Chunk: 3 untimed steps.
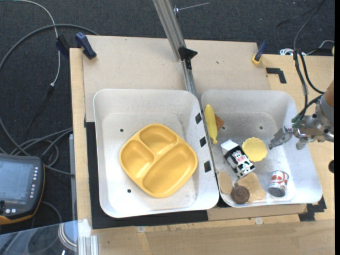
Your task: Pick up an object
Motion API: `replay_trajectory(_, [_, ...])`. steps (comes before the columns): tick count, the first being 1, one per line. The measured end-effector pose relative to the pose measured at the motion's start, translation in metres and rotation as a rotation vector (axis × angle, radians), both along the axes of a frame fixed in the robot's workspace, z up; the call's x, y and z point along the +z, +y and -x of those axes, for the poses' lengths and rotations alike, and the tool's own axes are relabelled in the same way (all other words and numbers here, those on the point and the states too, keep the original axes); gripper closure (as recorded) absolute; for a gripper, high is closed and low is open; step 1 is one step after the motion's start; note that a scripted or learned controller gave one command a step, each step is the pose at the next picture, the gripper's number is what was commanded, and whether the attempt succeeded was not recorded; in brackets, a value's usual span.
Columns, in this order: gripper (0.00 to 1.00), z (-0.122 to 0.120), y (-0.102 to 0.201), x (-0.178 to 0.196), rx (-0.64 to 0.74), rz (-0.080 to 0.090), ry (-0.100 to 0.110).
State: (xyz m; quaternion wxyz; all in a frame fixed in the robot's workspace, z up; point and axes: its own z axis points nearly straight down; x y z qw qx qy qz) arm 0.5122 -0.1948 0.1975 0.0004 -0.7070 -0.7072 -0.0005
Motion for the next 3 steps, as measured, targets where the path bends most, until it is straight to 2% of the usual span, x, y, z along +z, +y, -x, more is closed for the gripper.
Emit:
replay_trajectory(1, [0.00,-0.090,0.035,-0.093,0.006,-0.001,0.002])
replay_trajectory(2, [1.00,-0.090,0.032,-0.077,0.003,0.002,-0.003])
replay_trajectory(3, [1.00,-0.134,0.074,-0.040,0.006,0.001,-0.008])
